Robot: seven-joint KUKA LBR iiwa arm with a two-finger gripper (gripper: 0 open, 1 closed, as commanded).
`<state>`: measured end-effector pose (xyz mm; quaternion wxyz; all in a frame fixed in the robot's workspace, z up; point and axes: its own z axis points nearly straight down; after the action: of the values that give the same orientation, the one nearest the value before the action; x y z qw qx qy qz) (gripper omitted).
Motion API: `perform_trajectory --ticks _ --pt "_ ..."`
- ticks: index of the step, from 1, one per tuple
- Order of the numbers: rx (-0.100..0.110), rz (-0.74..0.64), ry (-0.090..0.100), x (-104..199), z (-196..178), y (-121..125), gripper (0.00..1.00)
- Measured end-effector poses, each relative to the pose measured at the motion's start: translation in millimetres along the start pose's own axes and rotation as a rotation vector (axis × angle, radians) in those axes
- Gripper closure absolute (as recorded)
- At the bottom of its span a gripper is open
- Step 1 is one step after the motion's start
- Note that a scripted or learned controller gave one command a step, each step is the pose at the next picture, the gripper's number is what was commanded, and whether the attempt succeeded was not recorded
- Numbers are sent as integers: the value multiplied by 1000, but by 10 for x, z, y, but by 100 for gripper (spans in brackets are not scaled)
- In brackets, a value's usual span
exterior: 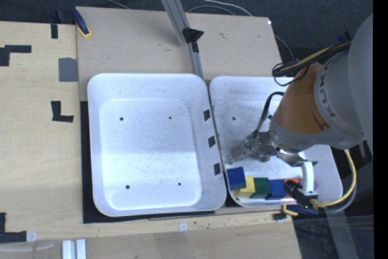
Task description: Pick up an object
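the left bin sits on the wooden bench, its white floor speckled and marked by four small dark dots. a grey metal pole slants down from the top of the view toward the seam where the two bins meet.

the right bin lies just beside the left one, their rims touching along that seam. in its near corner a cluster of small blocks lies against the front wall: a blue block at the left end, a yellow piece just below it, then a green block, then another blue block, with a bit of orange at the right end. the cluster's long axis runs left to right along the bin's front wall, and it rests flat on the floor.

the gripper hangs low in the right bin, just above and behind the blue block at the left end, apart from it. whether its jaws are spread or closed cannot be told; nothing is seen held. the grey arm with its orange band comes in from the right.
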<state>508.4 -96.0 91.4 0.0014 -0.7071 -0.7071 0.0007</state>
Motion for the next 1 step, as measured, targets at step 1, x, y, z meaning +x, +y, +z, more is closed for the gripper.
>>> perform_trajectory --ticks 1 --pt "-11 1 -7 -661 -459 627 0"
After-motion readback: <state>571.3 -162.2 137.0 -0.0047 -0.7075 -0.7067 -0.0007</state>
